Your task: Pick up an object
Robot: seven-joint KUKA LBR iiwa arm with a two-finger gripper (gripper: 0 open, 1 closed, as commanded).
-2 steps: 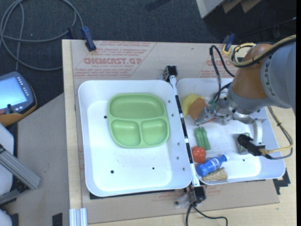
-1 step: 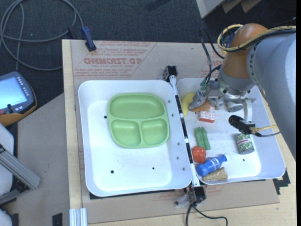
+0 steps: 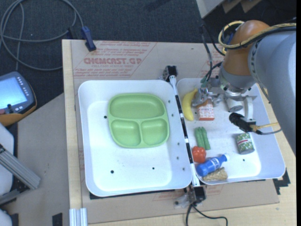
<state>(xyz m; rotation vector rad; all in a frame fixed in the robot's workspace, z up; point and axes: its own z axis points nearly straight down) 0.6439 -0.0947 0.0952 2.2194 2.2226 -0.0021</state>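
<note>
Because the gripper (image 3: 205, 99) hangs right over the small red-and-white carton (image 3: 205, 112), that carton looks like the thing it wants to pick up. The carton lies near the top of the right bin (image 3: 270, 166), and I cannot tell how the tool is set. Just left of the carton is a yellow banana (image 3: 189, 105), close to touching it. Below the carton lie green pods (image 3: 201, 137), then a red tomato (image 3: 198, 152), a blue bottle (image 3: 210, 165) and a brown snack (image 3: 216, 175). Down to the carton's right sits a green can (image 3: 244, 143). Far left of the carton, a green tray (image 3: 138, 120) rests in the left bin (image 3: 94, 173). I think the tool could bump the banana, or the carton could slip away sideways.
</note>
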